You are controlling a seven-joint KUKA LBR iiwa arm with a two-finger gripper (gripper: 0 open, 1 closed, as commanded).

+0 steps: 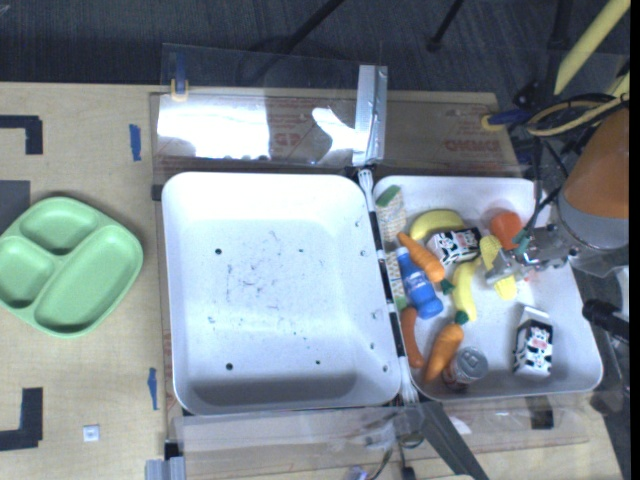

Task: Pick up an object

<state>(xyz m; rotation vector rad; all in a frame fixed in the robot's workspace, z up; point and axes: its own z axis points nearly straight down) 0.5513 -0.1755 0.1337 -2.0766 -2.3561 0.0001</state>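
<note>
Robotics lab: taped bench [80,118], tripod legs [330,13].

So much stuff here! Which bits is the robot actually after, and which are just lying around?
For the job:
right bin
bananas
carrots
blue bottle
milk cartons
can
tool

Lying about:
left bin
green tray
</note>
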